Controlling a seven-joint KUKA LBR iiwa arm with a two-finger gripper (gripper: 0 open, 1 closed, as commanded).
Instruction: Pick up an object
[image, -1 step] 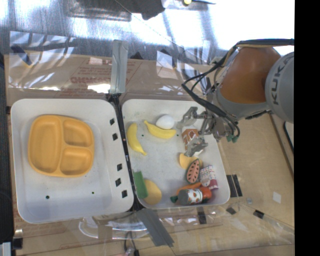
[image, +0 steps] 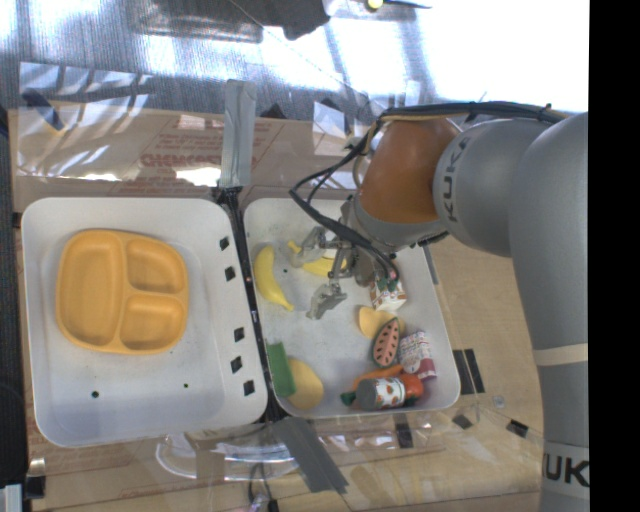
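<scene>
Gripper (image: 322, 272) hung low in the right bin (image: 440, 340), fingers spread apart, gripping nothing; banana (image: 268, 278) lay just left of it; yellow piece (image: 318, 266) sat between the fingers.

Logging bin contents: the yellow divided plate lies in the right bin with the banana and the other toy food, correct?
Not quite. The camera view shows the yellow divided plate in the left bin; the banana and the other toy food are in the right bin.

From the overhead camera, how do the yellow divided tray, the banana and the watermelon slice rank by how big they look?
Largest to smallest:
1. Yellow divided tray, by far.
2. Banana.
3. Watermelon slice, only a little smaller than the banana, so that pair is close.
</scene>
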